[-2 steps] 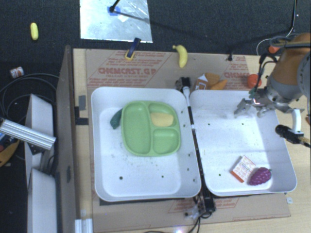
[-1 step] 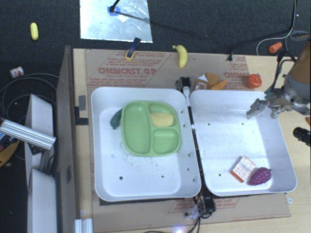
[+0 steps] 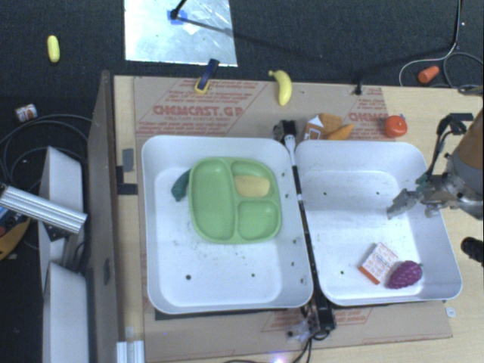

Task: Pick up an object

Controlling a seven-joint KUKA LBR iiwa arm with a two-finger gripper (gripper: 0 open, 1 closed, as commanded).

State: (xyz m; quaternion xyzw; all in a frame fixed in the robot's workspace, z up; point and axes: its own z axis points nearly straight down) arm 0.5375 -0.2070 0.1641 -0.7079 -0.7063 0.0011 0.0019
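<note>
A: Where was the gripper [image 3: 402, 203]?

B: Over the right bin [image 3: 355, 174], near its right wall, above bare floor. Arm came in from the right. One grey fingertip poked out to the left. Whether the tool was wide or narrow, I couldn't tell; too blurred. Nothing showed between the fingers.

A: Candidates?

B: In the right bin: a small orange-and-white packet [image 3: 378, 262] and purple grapes [image 3: 404, 274], just beside each other, maybe touching, near the front right corner. Both lay toward the front of the bin from the gripper, apart from it.

A: Left bin?

B: The left bin [image 3: 170, 278] held a green divided plate [image 3: 227, 203] with a yellow item [image 3: 252, 185] in its upper right compartment, and a dark green thing [image 3: 180, 184] against the plate's left edge. Well away from the tool.

A: So which step?

B: Approach, I'd say. No grasp made yet.

A: Next move?

B: Probably shift toward the front of the bin, centre over the packet or the grapes, then descend. Those two crowd each other and the wall, so a clean pinch on one looked tricky.
</note>
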